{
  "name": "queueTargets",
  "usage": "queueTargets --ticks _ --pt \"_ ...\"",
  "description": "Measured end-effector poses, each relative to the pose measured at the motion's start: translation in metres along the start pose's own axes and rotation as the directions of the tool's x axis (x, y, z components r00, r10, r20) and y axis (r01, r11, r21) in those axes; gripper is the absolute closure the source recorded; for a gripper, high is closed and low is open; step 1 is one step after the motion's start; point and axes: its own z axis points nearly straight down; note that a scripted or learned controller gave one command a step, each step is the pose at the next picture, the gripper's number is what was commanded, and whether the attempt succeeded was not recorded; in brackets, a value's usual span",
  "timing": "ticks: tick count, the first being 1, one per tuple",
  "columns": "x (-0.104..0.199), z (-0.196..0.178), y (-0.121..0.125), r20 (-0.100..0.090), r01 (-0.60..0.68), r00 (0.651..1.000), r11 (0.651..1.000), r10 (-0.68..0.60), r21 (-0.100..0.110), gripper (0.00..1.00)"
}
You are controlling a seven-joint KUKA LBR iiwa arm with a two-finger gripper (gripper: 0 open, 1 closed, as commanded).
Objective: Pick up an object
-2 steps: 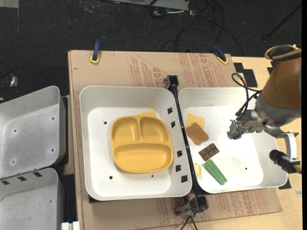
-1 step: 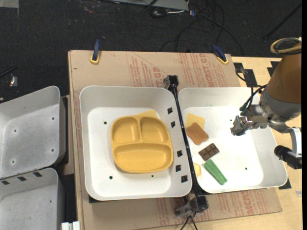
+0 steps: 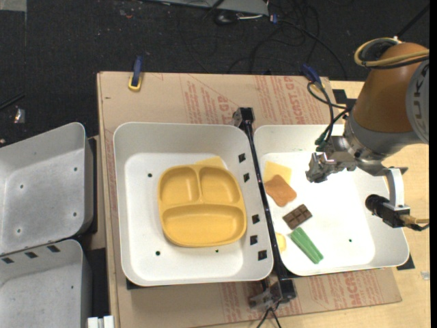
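Your left bin (image 3: pixel 130 203) carries only a yellow divided plate (image 3: pixel 203 206), so work the right bin (image 3: pixel 355 255), where small pieces cluster near the divider: a pale yellow slice (image 3: pixel 278 171), an orange-brown piece (image 3: pixel 280 190), a brown chocolate block (image 3: pixel 297 216) and a green stick (image 3: pixel 306 244). Pick one standing apart, perhaps the green stick, and descend squarely over it. The jaws (image 3: pixel 319 169) hover above bare bin floor, right of the slice; you cannot tell their opening, and nothing shows between them.
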Motion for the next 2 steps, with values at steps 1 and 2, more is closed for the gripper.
queueTargets --ticks 1,2 --pt "0.062 0.001 0.015 0.000 0.001 1.000 1.000 -0.001 0.001 1.00" --pt "0.125 -0.003 0.034 -0.001 0.001 1.000 1.000 -0.001 0.000 1.00"
